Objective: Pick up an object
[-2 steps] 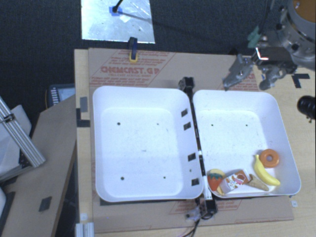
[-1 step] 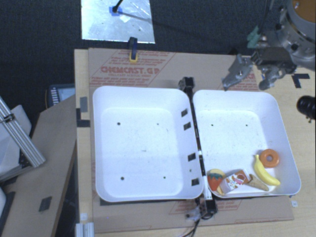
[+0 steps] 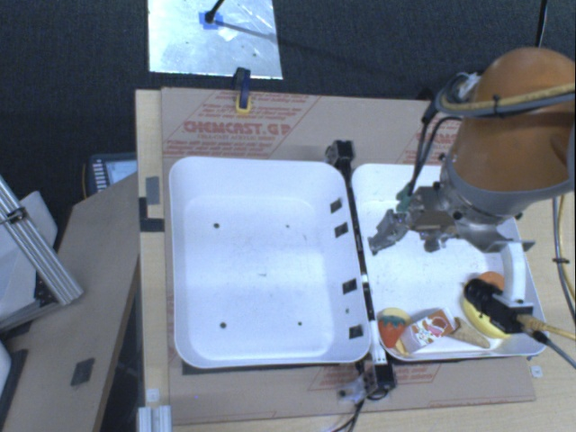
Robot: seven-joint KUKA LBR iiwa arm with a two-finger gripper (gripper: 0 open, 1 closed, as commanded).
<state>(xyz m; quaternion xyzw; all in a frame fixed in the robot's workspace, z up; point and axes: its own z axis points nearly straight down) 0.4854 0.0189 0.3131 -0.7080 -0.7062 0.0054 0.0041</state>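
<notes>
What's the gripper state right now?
Gripper: cannot be told from the camera view; it hangs above the right bin, nothing visibly held.

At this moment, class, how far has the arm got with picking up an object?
Done: nothing looks lifted; the banana, the tomato-like piece and the red-and-white packet all lie at the near end of the right bin. In hand: the hand is over that bin's middle, apart from them, with nothing seen in it. Left: reaching, grasping and lifting an object.
</notes>
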